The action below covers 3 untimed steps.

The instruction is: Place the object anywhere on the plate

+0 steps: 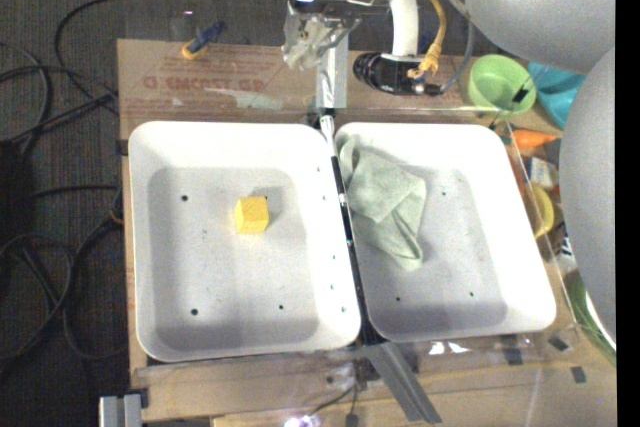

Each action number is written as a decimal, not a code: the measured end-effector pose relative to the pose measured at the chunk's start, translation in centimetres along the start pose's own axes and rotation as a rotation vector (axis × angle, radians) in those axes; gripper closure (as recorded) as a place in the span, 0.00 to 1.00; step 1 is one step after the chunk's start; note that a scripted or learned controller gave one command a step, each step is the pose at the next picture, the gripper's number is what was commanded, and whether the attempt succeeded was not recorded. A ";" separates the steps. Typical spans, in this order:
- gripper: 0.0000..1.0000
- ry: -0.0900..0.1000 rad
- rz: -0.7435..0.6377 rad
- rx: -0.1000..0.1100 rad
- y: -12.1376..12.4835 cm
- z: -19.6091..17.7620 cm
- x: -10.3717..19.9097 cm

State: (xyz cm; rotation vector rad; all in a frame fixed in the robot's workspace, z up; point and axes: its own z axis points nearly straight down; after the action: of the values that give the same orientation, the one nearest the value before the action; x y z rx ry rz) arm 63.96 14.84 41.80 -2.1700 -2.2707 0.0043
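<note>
Foam-like yellow block [252, 214] sat loose at centre-left in the left bin [160, 155]. Above the bins at top centre, the gripper [312, 40] hovered; its state I cannot tell.

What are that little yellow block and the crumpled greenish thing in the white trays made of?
The yellow block looks like foam or sponge: matte, no shine, soft edges. It could be painted wood.
The greenish thing looks like thin cloth: it lies in limp folds.
The trays look like smooth moulded plastic with rounded rims.
</note>
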 end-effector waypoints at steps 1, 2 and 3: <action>1.00 -0.002 0.617 0.003 -0.8 8.3 5.5; 1.00 -0.002 0.518 0.004 -2.1 19.2 6.5; 1.00 -0.001 0.944 0.005 -4.5 31.7 8.6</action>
State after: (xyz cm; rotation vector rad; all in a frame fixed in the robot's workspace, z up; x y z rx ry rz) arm 59.03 23.18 10.08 -2.9638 -1.0361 0.0107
